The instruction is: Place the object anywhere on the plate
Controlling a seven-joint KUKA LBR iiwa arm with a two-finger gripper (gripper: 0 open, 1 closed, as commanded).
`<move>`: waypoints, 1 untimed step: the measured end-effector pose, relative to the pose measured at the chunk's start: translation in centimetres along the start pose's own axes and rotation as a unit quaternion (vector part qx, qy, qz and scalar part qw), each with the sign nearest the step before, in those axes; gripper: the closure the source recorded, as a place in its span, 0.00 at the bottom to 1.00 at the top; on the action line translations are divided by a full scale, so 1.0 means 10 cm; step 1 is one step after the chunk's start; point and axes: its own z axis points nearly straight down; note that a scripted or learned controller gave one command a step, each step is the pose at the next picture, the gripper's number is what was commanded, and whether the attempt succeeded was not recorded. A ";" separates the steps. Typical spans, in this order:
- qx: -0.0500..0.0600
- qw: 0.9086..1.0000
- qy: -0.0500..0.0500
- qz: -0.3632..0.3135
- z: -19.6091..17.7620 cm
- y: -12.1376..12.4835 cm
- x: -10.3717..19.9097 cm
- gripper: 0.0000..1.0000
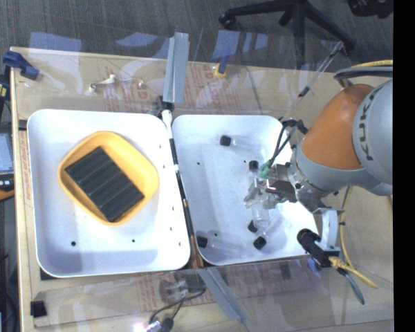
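- The wooden bench [90, 88] carries 2 shallow white plastic bins side by side, the left bin [41, 247] and the right bin [194, 144], with a grey metal bar [174, 68] lying on the bench beyond the place where they meet.
- My grey arm with its orange band [342, 133] comes in from the right and hangs over the right side of the right bin.
- The yellow rounded-square plate [146, 168] sits in the left bin, toward its far half, tilted diagonally; a dark ribbed rectangular panel [102, 182] covers its middle.
- My gripper [264, 194] is low over the right bin, right of its centre, well apart from the plate.
- Whether my gripper is released, clenched or grasping something I cannot tell; that part is a blur of pale, glassy shapes.
- The object to be placed I cannot pick out with certainty.
- Several small black pieces lie scattered on the right bin's floor: 1 at the far side [225, 141], 1 near the middle [253, 164], 2 close together toward the near right [256, 235], and 1 at the near left corner [202, 241].
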 end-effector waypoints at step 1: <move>0.001 0.999 0.001 -0.040 0.02 0.81 0.28 1.00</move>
